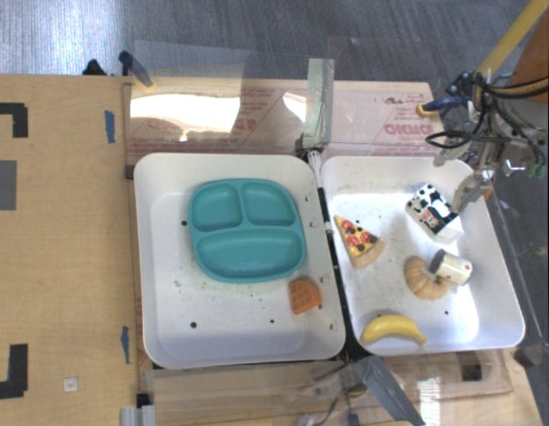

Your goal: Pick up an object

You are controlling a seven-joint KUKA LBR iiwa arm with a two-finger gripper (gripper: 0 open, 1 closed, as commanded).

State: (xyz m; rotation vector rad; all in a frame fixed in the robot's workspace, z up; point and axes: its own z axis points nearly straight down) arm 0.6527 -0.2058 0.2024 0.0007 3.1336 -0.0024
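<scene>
Above right bin [500, 264]: gripper [470, 192] (seemingly tilted) near milk carton [432, 209].

The arm [513, 140] is cut off by the right edge.

Table [61, 238], cardboard-covered at left, carries two shallow white bins side by side: left bin [159, 327], right bin [500, 318]. Clear plastic sheet [372, 118] lies far.

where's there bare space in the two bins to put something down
Left bin: bare floor left of the teal plate and along the front, beside the cookie. Right bin: crowded; a bare patch lies between pizza slice and banana.
</scene>
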